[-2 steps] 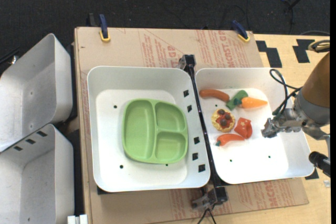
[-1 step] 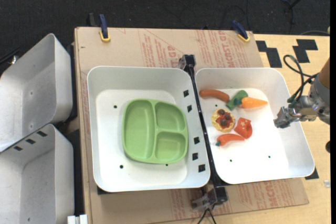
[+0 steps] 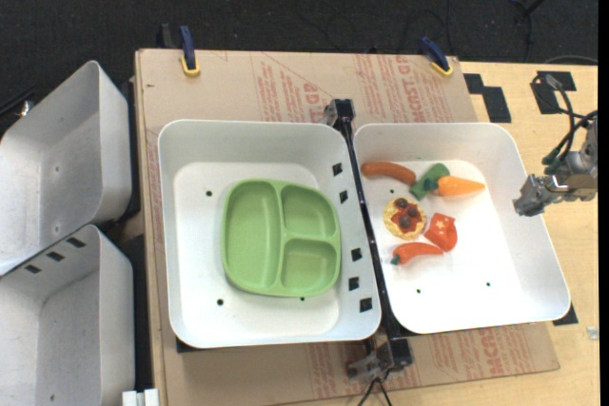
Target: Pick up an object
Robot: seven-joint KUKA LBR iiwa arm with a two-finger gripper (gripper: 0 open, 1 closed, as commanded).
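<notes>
A: Where is the gripper (image 3: 535, 198)?
B: At the right rim of the right bin (image 3: 533, 295), over its outer edge, well apart from the toy food. It is small and blurred there, so I cannot tell how it stands, and I see nothing held in it.

A: And the things to pick?
B: All in the right bin, clustered toward its left half. A brown sausage (image 3: 388, 171) lies at the top, a carrot (image 3: 455, 186) with a green top just right of it. Below sits a small tart (image 3: 405, 218), with a red pepper piece (image 3: 441, 230) beside it and a red chili (image 3: 416, 253) lowest.

A: The left bin (image 3: 186, 299)?
B: It carries a green divided plate (image 3: 282, 238), lying flat on the surface of the bin floor.
</notes>
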